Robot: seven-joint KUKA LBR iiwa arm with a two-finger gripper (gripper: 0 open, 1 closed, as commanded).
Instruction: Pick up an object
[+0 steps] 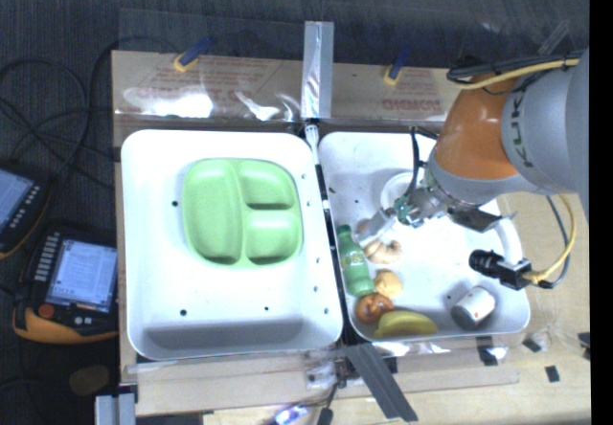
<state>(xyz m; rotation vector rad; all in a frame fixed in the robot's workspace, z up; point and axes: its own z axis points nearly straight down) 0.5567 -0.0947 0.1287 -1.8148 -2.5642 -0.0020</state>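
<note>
Two white bins sit side by side on the bench, and we go through them from the biggest thing down. The left bin carries a green divided tray, broad, stiff and shallow; we judge it too wide for the pincer to span except at a rim. The right bin holds the smaller pieces, which suit the task better, and the arm reaches over its upper part.

The pincer hangs low above that bin's floor, just up and right of a pale knobbly item. Whether it is wide or narrow we cannot tell, since the wrist hides it, and we see nothing held in it.

Next in size, a green bottle lies along the bin's left wall; it looks light and smooth, likely to roll, and is best taken across its body. A yellow banana lies at the lower wall: curved, probably light, and grippable across its middle. A white cylinder sits to the lower right, rigid and apt to roll. An orange-red fruit touches the banana's left end, round and liable to slip, with a small tan ball just above it. The pale item is nearest the pincer; we judge it light and irregular, best pinched across its narrow waist.
</note>
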